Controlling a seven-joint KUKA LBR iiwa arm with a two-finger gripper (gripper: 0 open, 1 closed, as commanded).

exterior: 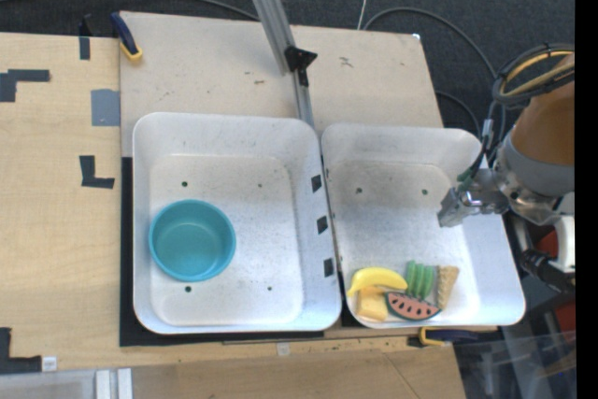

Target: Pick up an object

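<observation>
Hovering at the right edge of the frame, over the right bin's (392, 145) right side: the pincer (455, 206), fingers too blurred to tell whether apart or together. Lying clustered in that bin's lower corner, well below the pincer: a banana (374, 280), watermelon slice (411, 306), green piece (421, 277). Sitting in the left bin (224, 131), lower left: a blue bowl (192, 240).

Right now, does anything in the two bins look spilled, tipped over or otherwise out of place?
Nothing stands out. The blue bowl sits upright in the left bin. The toy foods, a banana, a watermelon slice and a green piece, lie huddled in the near corner of the right bin. The end effector is above that bin's right side.
</observation>
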